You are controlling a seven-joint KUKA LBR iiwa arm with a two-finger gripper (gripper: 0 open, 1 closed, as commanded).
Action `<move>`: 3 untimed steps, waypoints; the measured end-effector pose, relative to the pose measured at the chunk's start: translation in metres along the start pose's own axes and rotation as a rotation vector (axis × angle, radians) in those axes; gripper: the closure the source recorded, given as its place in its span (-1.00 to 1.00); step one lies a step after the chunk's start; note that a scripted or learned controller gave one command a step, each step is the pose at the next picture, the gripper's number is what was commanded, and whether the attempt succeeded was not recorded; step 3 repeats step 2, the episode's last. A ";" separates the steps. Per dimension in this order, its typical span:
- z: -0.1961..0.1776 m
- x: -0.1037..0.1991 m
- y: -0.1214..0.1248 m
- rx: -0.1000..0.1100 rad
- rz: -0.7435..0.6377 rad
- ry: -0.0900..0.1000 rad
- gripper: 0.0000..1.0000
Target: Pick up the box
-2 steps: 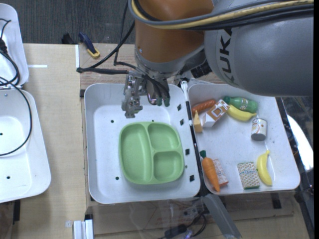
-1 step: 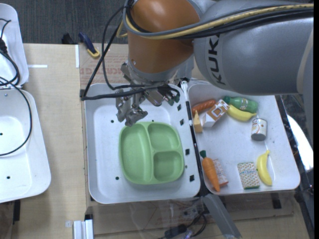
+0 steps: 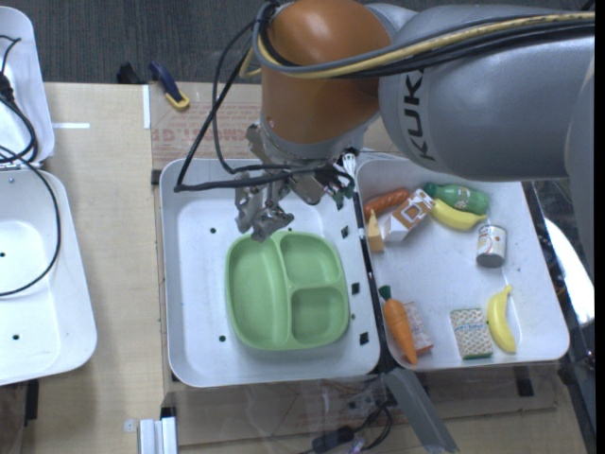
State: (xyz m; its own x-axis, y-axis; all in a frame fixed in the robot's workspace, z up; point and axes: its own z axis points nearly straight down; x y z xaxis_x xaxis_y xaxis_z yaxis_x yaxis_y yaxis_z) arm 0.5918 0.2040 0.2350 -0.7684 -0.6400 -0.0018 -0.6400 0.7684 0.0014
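Camera view: I see the pincer over the left bin, at the 12 o'clock rim of the green divided plate; its 2 fingers pinch nothing, and I cannot tell their spread. The box lies in the right bin, at its 11 o'clock, touching a banana.

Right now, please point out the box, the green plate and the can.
box [image 3: 413, 215], camera view, on its orange and white front.
green plate [image 3: 287, 289], camera view, on its middle divider.
can [image 3: 491, 245], camera view, on its side.
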 end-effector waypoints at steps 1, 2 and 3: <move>-0.010 -0.001 -0.002 -0.001 0.008 -0.005 1.00; 0.059 -0.015 0.012 0.000 -0.309 -0.001 1.00; 0.059 -0.015 0.012 0.000 -0.309 -0.001 1.00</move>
